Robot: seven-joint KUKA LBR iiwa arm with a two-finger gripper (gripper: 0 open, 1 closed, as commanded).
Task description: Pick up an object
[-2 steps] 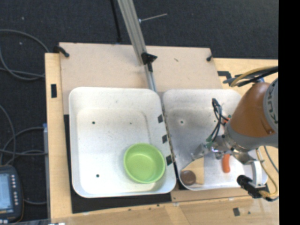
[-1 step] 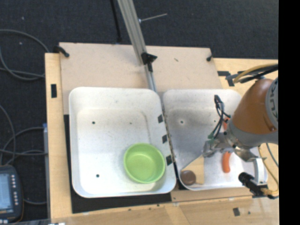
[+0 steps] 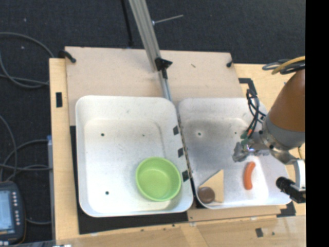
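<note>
So, going from the left: the left bin [image 3: 92,112] had just a green bowl [image 3: 158,178] in it, sitting upright near the front right corner, close to the divider between the two bins. Nothing of mine was anywhere near that one.

The right bin [image 3: 216,112] held the small stuff. At the front left corner there was a little brown round thing [image 3: 206,194] touching a tan wedge-shaped piece [image 3: 216,184], and a bit further right an orange sausage-shaped object [image 3: 249,175] lay roughly front to back on the floor of the bin. That orange one looked like my closest candidate.

My gripper [image 3: 243,151] sat low over the right bin, just behind and slightly left of the orange piece, with nothing visibly in it. Whether it was spread or closed, I honestly couldn't tell from that angle, too much wrist and cable in the way.

My guess at the risks: I was offset from the orange thing, so closing right there would probably have grabbed air. It also looked round, so a nudge off centre could have rolled it toward the bin wall
</note>
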